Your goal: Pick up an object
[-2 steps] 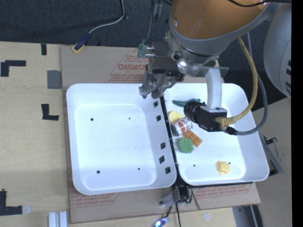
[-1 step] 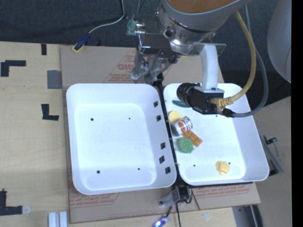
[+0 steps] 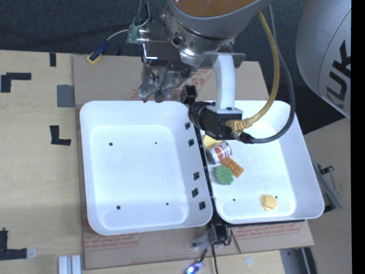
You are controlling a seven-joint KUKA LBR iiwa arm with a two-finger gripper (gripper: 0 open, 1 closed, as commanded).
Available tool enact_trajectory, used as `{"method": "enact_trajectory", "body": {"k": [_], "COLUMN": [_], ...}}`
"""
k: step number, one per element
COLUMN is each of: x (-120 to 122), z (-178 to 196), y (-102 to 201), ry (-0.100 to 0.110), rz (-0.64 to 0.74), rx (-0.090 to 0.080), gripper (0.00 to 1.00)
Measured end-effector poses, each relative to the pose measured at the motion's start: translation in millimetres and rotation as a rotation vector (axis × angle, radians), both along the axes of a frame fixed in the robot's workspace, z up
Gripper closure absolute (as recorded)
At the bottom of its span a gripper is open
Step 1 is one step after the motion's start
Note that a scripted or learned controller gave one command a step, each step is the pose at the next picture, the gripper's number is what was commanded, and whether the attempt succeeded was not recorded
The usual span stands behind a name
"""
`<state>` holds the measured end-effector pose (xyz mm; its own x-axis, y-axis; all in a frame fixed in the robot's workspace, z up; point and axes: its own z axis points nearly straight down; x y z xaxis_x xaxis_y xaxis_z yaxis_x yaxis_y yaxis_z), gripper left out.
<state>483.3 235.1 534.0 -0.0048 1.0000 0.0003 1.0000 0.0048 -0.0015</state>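
Two white bins [image 3: 137, 124] sit on my worktop; four small objects [image 3: 225, 164] lie in the right one; my tool's [image 3: 157, 90] state I cannot tell.

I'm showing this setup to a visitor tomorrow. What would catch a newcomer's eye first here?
The big grey arm with its orange band fills the top, reaching down over the far rim between the two bins. Next, the small cluster of coloured things in the right bin: a green object, an orange waffle-like piece and a small can near the inner wall, and a yellow piece nearer the front. The left bin is a broad white expanse.
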Motion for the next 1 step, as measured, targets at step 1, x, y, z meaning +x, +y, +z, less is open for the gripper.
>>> {"method": "enact_trajectory", "body": {"k": [1], "x": [-0.6], "z": [-88.4], "y": [-2.0], "ry": [0.009], "rz": [-0.003], "rx": [-0.006], "gripper": [1.0]}}
